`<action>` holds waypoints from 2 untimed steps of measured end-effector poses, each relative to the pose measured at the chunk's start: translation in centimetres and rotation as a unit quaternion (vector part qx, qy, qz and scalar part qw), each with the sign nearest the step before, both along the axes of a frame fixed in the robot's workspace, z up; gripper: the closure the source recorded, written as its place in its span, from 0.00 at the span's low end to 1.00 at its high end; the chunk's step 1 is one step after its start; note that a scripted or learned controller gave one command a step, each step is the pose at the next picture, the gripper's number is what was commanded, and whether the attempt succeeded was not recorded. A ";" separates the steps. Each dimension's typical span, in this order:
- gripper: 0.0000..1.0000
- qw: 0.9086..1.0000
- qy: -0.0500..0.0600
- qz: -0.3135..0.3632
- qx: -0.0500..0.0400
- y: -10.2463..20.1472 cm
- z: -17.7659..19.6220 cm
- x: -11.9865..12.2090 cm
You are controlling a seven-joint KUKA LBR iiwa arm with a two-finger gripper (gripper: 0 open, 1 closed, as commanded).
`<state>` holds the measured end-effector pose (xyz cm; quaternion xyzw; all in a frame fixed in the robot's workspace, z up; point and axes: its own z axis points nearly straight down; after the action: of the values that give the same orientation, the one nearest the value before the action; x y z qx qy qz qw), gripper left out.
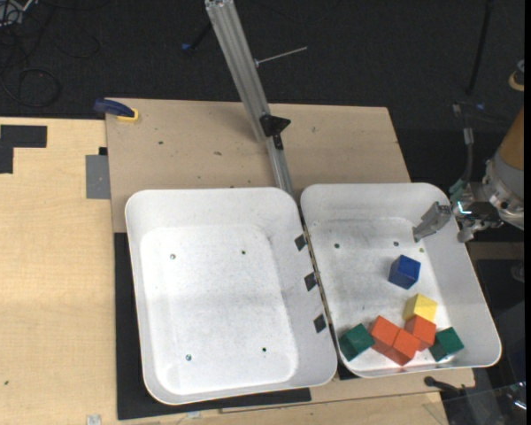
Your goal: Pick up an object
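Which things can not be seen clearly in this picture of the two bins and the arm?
- Gripper: small and partly blurred at the right bin's rim; whether its fingers are open or shut cannot be told.
- Arm: cut off by the right edge of the camera view.
- Red blocks: packed together, so their count is unclear.
- Green block: partly hidden behind a red block.

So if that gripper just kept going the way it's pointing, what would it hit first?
Probably the bare white floor of the right bin. The gripper points left and downward, and the blue block sits off that line, nearer the camera. Depth is hard to judge here.
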<state>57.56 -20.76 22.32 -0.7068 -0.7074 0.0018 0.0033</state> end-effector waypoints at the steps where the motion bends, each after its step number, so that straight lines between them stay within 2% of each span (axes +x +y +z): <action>1: 0.00 1.000 -0.002 0.001 -0.001 0.0 0.2 0.1; 2: 0.00 1.000 0.000 0.001 0.000 0.2 -4.4 0.7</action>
<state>58.26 -20.57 17.93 -0.7059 -0.7083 0.0018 0.0035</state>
